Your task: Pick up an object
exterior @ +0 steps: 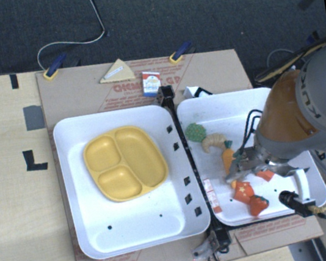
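Note:
My gripper (241, 169) hangs low over the middle of the right bin (240, 102). It sits just right of an orange carrot-like piece (227, 159) and just above a red toy piece (242, 191). A second red piece (258, 205) lies near the bin's front wall, and a small orange-red bit (265, 173) shows beside the wrist. A green broccoli-like toy (195, 132) and a beige piece (213, 142) lie further back to the left. I see nothing lifted off the bin floor.
The left bin (80, 190) holds a yellow divided plate (125, 162). Behind the bins, a small red and white carton (151, 83) and a tan wedge (117, 72) rest on the cardboard. The grey arm (308, 108) covers the right bin's right side.

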`<state>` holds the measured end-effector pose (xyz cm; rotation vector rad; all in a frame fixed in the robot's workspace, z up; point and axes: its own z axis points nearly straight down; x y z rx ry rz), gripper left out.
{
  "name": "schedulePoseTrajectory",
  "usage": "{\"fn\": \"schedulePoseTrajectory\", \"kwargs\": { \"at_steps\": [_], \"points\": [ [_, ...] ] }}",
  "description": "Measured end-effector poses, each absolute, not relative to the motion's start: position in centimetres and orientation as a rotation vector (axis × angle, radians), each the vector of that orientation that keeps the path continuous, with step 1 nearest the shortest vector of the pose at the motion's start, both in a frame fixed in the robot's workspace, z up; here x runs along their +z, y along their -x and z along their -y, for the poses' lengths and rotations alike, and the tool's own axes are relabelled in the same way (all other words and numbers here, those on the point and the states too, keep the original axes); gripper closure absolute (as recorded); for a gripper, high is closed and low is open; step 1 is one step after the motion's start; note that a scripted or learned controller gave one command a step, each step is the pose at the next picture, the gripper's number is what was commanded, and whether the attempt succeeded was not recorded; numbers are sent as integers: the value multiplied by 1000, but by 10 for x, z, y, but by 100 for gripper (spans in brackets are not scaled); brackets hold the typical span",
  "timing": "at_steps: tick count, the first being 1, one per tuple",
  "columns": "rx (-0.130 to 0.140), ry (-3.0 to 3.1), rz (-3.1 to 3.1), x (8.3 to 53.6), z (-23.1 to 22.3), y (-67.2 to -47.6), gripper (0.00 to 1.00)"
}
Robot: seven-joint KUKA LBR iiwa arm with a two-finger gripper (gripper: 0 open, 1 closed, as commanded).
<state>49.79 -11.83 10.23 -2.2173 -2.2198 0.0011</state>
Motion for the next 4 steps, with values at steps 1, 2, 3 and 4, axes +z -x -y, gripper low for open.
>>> {"fn": "schedulePoseTrajectory", "kwargs": {
  "at_steps": [1, 2, 3, 4],
  "points": [
    [1, 2217, 2220, 102, 118, -498, 0],
    [-2, 2220, 2224, 86, 110, -544, 0],
    [-1, 2224, 2226, 96, 111, -544, 100],
    [-3, 2219, 2226, 185, 41, -592, 100]
  ]
}}
